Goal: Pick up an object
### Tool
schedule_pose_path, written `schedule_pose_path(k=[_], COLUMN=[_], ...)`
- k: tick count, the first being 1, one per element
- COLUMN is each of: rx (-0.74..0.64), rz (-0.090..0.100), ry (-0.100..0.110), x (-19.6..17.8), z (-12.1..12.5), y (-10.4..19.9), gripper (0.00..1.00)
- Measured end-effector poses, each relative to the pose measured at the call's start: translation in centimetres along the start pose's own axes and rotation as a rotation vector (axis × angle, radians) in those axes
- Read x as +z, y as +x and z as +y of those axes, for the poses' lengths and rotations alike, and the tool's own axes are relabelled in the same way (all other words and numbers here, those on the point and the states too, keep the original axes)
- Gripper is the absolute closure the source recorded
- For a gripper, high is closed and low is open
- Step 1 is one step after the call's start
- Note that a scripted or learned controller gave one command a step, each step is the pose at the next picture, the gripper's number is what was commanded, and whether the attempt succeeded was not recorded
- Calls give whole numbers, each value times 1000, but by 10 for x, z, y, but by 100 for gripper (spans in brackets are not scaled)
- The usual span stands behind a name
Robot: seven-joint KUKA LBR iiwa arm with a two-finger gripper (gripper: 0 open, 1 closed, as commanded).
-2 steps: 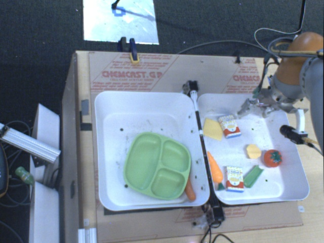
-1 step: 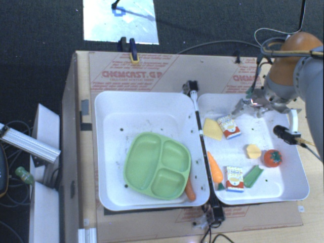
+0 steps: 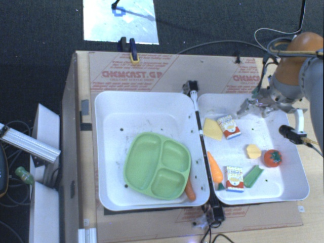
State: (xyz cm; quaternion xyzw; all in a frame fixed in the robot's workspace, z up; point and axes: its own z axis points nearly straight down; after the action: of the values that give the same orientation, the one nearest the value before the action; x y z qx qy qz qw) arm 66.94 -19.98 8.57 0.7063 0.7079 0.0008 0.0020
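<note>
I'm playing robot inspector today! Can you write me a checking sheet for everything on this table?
Surface: bench with two white bins, left bin, right bin.
Job's things: right bin has tomato, carrot, cheese wedge, two small cartons, green pod.
Clutter: green tray in left bin.
Grippers: gripper above right bin's far edge.
Cables: wires behind arm.
Surroundings: dark floor.

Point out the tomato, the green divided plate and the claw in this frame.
tomato (image 3: 272,158): camera view, on its red body.
green divided plate (image 3: 132,162): camera view, on its large left compartment.
claw (image 3: 255,107): camera view, at the fingertips over the right bin's far edge.
</note>
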Motion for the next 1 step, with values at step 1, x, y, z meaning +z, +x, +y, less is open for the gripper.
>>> schedule_pose_path(k=[1], rx=[-2], rz=[2], ry=[1], x=[0], z=[0], y=[40], gripper=[0])
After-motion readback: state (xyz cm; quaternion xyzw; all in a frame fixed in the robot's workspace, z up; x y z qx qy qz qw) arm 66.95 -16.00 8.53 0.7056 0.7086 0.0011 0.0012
